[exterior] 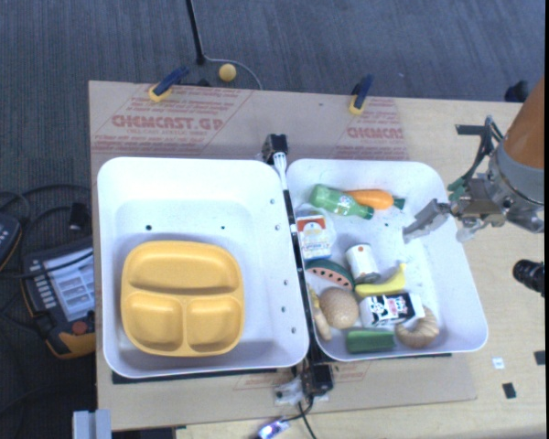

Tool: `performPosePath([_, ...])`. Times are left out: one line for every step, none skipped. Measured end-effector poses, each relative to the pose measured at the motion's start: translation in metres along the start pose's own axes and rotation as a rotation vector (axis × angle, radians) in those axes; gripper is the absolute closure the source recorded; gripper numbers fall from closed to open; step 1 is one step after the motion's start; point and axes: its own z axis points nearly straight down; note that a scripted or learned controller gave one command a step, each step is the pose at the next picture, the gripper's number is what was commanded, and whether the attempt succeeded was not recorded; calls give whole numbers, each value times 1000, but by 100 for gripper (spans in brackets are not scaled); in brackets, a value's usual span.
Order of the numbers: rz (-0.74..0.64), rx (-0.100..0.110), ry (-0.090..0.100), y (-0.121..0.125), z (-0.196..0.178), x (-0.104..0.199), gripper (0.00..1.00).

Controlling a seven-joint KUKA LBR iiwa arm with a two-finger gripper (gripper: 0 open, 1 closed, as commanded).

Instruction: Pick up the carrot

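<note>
The carrot [371,197], orange with a green stalk end pointing right, lies at the back of the right bin [464,286]. It rests against a green bottle [340,201] on its left. My gripper [435,234] hangs over the right side of that bin, to the right of the carrot, a little nearer the front, and apart from it. Its two fingers are spread and nothing sits between them, so it is open.
The right bin also holds a small carton [314,236], a watermelon slice [328,271], a white can [361,262], a banana [391,280], a cow-print carton [387,309], a potato [339,307] and a cucumber [370,339]. A yellow divided plate [183,295] lies in the left bin [183,195].
</note>
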Motion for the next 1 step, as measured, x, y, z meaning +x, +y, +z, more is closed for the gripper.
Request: performPosePath([-120,0,0,87,2,-5,0])
